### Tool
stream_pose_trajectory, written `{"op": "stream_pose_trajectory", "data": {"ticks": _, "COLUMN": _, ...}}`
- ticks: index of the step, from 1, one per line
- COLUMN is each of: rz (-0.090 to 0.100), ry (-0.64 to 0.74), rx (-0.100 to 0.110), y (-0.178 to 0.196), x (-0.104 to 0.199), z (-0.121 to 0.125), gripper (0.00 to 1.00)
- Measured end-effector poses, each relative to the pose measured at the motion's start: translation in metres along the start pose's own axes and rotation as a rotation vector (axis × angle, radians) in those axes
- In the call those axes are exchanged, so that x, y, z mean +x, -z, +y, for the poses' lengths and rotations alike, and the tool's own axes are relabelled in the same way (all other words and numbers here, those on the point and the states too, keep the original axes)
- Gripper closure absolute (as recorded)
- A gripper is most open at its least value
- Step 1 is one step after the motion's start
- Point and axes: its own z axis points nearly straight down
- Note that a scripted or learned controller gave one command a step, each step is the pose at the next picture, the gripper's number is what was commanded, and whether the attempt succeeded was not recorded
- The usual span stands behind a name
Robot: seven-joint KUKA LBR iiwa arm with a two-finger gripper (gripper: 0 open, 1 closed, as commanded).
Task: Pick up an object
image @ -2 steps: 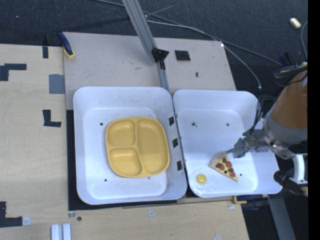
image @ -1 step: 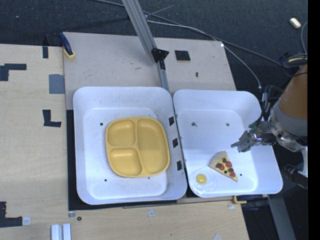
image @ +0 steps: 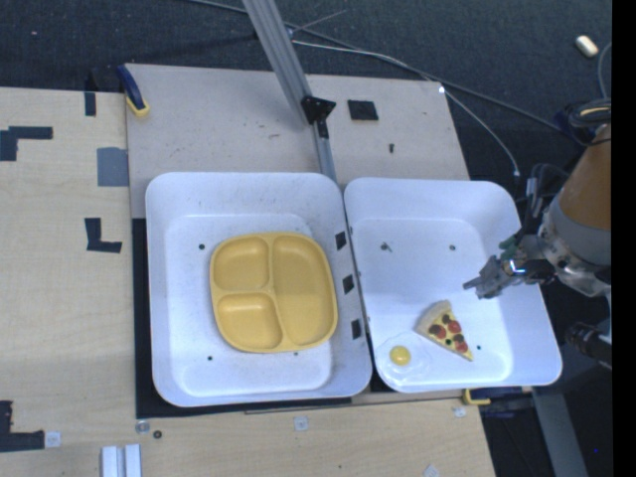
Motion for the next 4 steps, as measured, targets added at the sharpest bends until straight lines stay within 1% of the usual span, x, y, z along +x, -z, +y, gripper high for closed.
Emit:
{"op": "stream_pose_trajectory", "data": {"ticks": 1, "rz": 0.001, "ry": 0.005, "rx": 0.001, "y": 0.0, "x": 0.046, "z": 0.011, "gripper": 1.0}}
{"op": "stream_pose_trajectory", "data": {"ticks": 2, "rz": 0.001, "ry": 0.005, "rx": 0.002, "y": -0.012, "x": 0.097, "z": 0.034, "gripper": 1.0}}
{"op": "stream_pose_trajectory", "data": {"ticks": 3, "rz": 0.001, "ry": 0.006, "rx": 0.001, "y": -0.014, "x": 0.141, "z": 0.064, "gripper": 1.0}}
{"op": "stream_pose_trajectory", "data": {"ticks": 4, "rz": 0.0, "ry": 0.004, "rx": 0.001, "y": -0.02, "x": 0.186, "z": 0.09, "gripper": 1.0}}
